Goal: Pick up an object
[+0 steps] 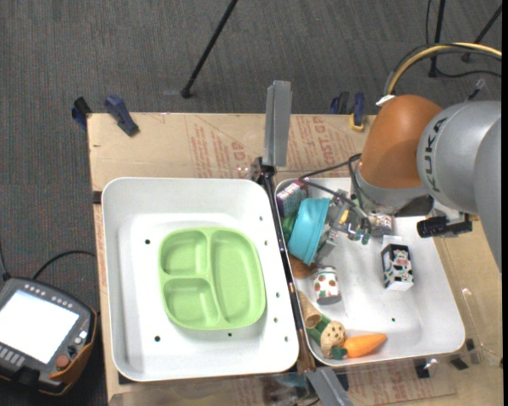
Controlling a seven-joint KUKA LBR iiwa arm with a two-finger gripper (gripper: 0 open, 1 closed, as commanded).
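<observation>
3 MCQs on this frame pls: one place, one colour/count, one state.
1. Where does the green divided plate lie?
A. left bin
B. right bin
C. the floor

2. What colour is the tilted bowl by the tool?
A. red
B. teal
C. yellow

3. How does the cow-print carton stand?
A. crushed flat
B. hanging from the tool
C. upright on the bin floor

Key: 1 A, the plate sits in the left bin. 2 B, the bowl is teal, leaning near the divider. 3 C, the carton stands apart from the tool in the right bin.
</observation>
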